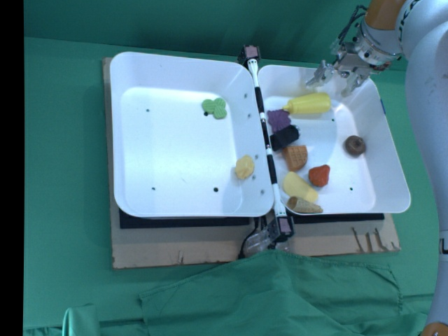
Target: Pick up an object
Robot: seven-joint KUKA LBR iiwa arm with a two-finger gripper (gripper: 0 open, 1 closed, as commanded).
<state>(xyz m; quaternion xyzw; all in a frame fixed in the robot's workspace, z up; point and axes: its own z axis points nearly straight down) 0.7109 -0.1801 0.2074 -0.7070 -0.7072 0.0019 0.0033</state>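
Gripper sits over the far edge of the right bin, fingers spread wide, nothing between them. Just near of it lies a yellow squash-shaped toy, lying sideways, apart from the fingers. Left of that, by the divider rail, a purple grape-like piece touches a black block. Nearer, an orange waffle-textured piece, a red lump, a pale yellow piece and a tan cone-like piece cluster toward the near left corner. A brown donut-like toy sits alone toward the right side. Left bin holds a green clover-shaped piece at far right and a yellow lump near the right wall. Both bins rest on cardboard over green cloth.
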